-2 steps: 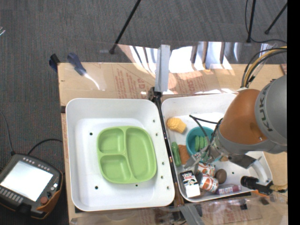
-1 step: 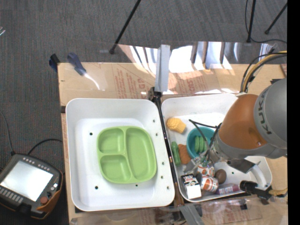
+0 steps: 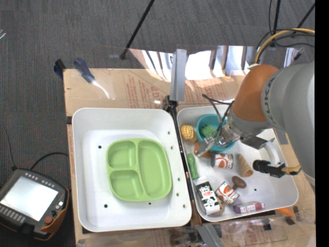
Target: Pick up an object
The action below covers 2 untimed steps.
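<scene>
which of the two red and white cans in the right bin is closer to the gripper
The can lying on its side just below the teal bowl, directly under the gripper. The other can sits farther down the bin, beside the cow-print carton.

From my station, I could not make out the gripper [image 3: 213,140]: its tip was lost in clutter, fingers unreadable. Just behind it, the teal bowl [image 3: 208,122] was partly covered by the wrist. The arm [image 3: 288,102] ran off the right edge. Well to the gripper's lower left, a tablet [image 3: 31,202] was cut by the frame's corner.
</scene>
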### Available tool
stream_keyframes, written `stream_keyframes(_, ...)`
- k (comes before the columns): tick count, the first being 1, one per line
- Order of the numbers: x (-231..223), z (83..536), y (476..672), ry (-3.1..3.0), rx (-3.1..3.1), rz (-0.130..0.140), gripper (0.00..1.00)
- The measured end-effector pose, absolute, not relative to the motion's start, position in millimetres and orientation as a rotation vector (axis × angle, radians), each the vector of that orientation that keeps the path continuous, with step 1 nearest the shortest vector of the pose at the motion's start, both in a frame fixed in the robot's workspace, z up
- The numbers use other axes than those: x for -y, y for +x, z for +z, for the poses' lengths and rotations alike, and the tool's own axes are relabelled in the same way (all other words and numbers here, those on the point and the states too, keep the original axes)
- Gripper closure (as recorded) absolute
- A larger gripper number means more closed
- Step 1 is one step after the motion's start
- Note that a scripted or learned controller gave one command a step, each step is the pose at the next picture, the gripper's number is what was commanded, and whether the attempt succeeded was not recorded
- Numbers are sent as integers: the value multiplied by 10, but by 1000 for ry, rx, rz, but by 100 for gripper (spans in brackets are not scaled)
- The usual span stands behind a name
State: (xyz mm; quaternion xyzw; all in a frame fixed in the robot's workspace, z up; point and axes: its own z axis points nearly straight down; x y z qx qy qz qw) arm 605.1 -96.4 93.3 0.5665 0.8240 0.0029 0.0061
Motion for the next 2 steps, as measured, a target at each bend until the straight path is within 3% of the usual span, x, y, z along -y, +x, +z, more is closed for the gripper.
stream_keyframes(1, 932, 1094, 6088, 1758, -2580, 20, 100)
stream_keyframes(2, 1075, 967, 4967, 1994, -2396, 23, 100)
